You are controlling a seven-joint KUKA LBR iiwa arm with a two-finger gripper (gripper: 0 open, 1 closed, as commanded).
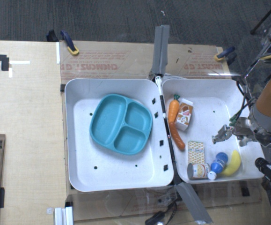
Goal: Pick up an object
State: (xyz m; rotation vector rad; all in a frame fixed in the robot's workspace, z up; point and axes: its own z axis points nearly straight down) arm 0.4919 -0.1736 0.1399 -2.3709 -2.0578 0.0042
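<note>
In the right bin [205,93], toward its three o'clock side, I see my tool [223,134] hovering with its jaws apart and holding nothing, just above the banana [234,163] at five o'clock, so descending comes next.

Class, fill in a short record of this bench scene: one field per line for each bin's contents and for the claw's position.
left bin: blue divided plate
right bin: carrot, sausage, juice carton, cracker packet, can, blue bottle, banana
claw: over right bin, above the blue bottle and banana
</note>
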